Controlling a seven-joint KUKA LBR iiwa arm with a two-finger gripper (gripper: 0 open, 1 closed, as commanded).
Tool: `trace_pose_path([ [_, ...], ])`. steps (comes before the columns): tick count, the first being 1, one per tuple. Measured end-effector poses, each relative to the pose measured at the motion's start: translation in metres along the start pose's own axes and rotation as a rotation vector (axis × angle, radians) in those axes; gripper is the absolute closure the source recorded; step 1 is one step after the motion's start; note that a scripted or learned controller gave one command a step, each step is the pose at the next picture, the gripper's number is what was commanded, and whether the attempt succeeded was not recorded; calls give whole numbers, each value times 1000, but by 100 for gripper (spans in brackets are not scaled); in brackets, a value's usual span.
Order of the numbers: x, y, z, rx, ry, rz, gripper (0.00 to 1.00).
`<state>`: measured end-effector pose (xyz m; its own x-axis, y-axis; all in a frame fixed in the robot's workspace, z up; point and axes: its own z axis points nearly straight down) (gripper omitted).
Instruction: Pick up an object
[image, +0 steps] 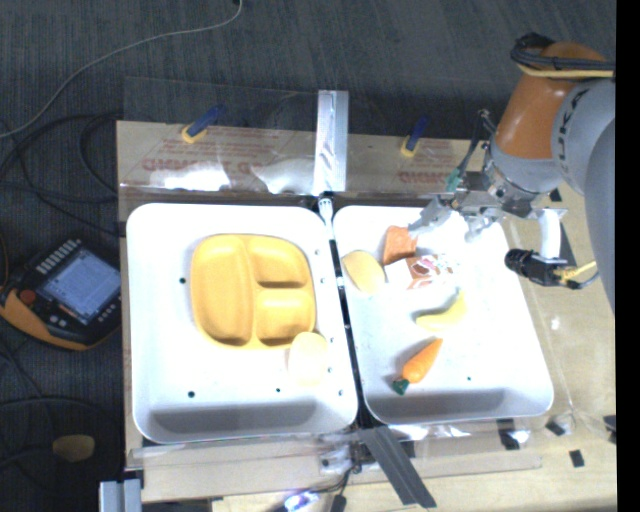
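Observation:
The right bin holds several toy foods: an orange wedge, a pale yellow rounded piece, a small pink and white item, a yellow banana and an orange carrot with a green tip. My gripper hangs over the back of the right bin, just right of the orange wedge and above the pink item. Its fingers stand apart, open, with nothing between them.
The left bin carries a yellow divided tray and a pale round piece at the tray's front right corner. A metal divider separates the bins. A black handheld controller lies off the bench at left.

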<state>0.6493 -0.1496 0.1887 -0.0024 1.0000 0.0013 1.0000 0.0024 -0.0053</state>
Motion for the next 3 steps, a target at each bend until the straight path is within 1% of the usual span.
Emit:
trace_pose_path([
  [1, 1, -79, 93, 0, 0, -109, 0],
  [2, 18, -76, 100, -12, -10, -175, 0],
  [3, -11, -122, 61, -1, -1, -208, 0],
])
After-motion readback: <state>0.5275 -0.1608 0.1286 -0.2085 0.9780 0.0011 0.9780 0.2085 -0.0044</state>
